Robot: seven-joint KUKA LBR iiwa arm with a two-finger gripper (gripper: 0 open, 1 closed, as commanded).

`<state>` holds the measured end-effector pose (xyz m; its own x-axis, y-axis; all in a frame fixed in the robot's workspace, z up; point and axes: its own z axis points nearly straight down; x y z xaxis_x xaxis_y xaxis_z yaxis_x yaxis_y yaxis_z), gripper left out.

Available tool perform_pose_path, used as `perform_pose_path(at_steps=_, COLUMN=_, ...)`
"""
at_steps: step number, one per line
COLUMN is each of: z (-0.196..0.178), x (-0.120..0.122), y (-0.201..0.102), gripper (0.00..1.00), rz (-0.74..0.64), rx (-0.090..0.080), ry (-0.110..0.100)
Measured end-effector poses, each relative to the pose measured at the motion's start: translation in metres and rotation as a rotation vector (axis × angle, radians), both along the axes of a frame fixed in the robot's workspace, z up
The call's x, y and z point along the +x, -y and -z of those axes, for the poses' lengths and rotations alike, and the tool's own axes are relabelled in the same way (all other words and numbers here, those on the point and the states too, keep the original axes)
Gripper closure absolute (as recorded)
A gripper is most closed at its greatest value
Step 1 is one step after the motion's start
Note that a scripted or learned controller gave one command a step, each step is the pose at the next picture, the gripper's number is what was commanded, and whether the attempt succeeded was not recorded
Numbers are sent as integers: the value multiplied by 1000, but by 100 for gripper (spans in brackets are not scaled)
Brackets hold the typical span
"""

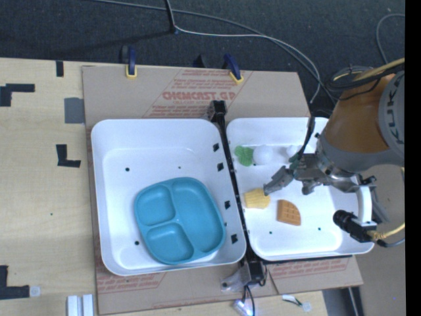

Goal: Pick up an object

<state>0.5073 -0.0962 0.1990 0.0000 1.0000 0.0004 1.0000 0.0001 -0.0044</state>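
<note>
In the right bin (289,245) lie a yellow cheese-like wedge (257,200) near the left wall, a brown waffle piece (288,212) beside it, a green leafy piece (245,155) and a white rounded object (265,155) at the back. My gripper (291,182) hangs over the middle of this bin, its two fingers spread open, one fingertip (271,188) just above the right end of the yellow wedge. Nothing sits between the fingers.
The left bin (108,143) holds a blue divided plate (178,220). A black divider clip (218,110) joins the bins at the back. Both bins rest on a cardboard sheet (191,91) clamped to the bench. Cables run across the dark floor behind.
</note>
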Motion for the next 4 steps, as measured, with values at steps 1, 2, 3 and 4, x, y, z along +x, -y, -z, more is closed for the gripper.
perform_pose_path(at_steps=1, z=-2, x=1, y=0, gripper=0, rz=0, rx=0, ry=4)
perform_pose_path(at_steps=2, z=59, x=-2, y=6, gripper=0, rz=0, rx=0, ry=-2)
perform_pose_path(at_steps=3, z=109, x=-1, y=8, gripper=0, rz=1, rx=-3, ry=6)
perform_pose_path(at_steps=4, z=96, x=0, y=7, gripper=100, rz=0, rx=-2, ry=10)
